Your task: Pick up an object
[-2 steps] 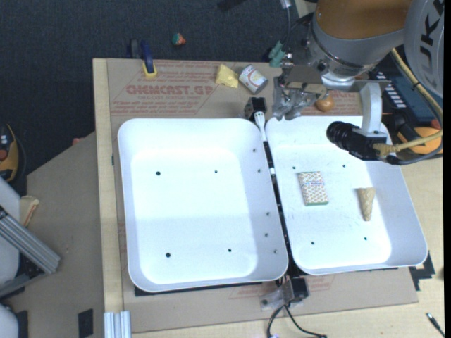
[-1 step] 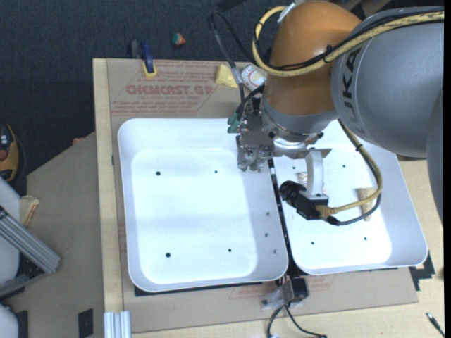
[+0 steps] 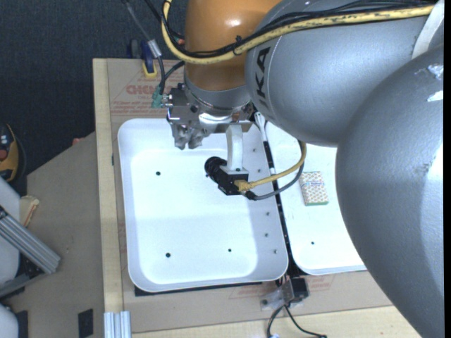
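Right of the gripper, its opening impossible to tell, a patterned pad looks light and soft; pinch across its width.

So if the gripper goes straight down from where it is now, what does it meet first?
Most likely the bare white floor of the left bin, near its back wall. The gripper points down there with no object seen under it, though depth is unclear.

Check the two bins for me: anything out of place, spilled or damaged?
Nothing stands out. The left bin sits flat on the bench. The right bin holds one small patterned pad, lying flat near the divide. The hand is low over the left bin's far end.
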`<state>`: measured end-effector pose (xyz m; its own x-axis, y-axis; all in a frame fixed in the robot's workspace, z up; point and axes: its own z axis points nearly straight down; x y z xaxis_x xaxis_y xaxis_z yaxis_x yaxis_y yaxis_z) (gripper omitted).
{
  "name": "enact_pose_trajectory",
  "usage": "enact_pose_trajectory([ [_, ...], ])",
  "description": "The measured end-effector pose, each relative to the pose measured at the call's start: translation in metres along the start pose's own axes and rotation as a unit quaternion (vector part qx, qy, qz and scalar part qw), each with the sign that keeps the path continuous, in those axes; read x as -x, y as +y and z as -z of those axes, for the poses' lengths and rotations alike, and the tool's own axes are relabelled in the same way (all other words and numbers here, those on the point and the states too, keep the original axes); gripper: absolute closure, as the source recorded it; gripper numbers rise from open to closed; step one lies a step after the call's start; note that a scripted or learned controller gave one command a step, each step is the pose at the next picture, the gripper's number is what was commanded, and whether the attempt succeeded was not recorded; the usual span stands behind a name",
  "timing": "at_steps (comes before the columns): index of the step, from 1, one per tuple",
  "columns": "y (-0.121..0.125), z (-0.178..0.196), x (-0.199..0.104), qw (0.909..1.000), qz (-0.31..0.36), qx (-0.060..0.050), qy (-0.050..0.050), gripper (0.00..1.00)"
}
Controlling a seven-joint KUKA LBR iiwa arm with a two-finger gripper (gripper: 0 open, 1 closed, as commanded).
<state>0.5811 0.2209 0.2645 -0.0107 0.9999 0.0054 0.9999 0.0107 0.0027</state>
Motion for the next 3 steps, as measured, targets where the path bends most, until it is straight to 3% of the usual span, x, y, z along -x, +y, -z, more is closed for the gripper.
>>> enact_pose_trajectory([
  [1, -0.017, 0.038, 0.05, 1.0, -0.007, 0.001, -0.003, 1.0],
  [2, 0.003, 0.281, 0.027, 1.0, -0.004, 0.009, 0.0, 1.0],
  [3, -0.027, 0.111, -0.006, 0.9999, -0.003, -0.01, -0.005, 1.0],
])
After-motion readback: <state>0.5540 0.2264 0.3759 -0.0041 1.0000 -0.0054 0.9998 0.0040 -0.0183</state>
